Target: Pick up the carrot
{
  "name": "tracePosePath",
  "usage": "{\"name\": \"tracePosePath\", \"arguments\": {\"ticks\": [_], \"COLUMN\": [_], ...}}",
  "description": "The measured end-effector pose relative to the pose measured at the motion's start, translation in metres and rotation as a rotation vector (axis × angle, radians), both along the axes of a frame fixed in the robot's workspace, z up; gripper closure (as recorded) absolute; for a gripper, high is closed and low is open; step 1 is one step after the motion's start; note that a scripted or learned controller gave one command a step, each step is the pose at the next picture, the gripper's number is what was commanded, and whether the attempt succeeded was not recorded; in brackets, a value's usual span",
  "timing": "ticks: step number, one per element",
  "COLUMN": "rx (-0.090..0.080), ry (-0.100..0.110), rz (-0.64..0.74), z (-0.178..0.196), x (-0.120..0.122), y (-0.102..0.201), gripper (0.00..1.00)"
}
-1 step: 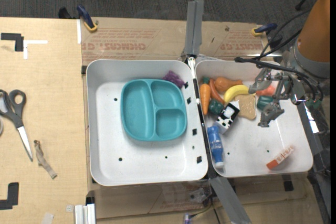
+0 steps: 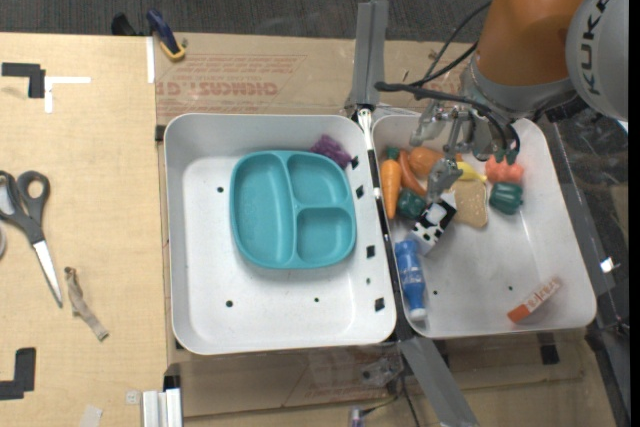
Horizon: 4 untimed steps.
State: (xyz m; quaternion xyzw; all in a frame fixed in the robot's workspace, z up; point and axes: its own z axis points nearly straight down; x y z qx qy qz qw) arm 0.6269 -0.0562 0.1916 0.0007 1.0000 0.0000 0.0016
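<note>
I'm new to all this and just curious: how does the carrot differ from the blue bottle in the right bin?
The carrot is orange; the bottle is blue with a white cap. The carrot lies farther back, by the toy pile; the bottle lies nearer the front. The carrot looks shorter than the bottle. Both lie along the bin's left wall.

The orange carrot point(image 2: 390, 179) lies lengthwise against the right bin's point(image 2: 560, 215) left wall, among other toys.
</note>
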Motion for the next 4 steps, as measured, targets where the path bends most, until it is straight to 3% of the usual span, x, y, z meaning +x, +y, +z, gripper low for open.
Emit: {"name": "tracePosePath", "arguments": {"ticks": [1, 2, 3, 4], "rx": [0.003, 0.006, 0.001, 0.001], "ry": [-0.018, 0.031, 0.0, 0.004], "rz": [-0.295, -0.267, -0.789, -0.923], "z": [-0.076, -0.087, -0.098, -0.097], "x": [-0.03, 0.023, 0.001, -0.105], "y": [-0.031, -0.035, -0.037, -0.101], "gripper": [0.0, 0.0, 0.0, 0.0]}}
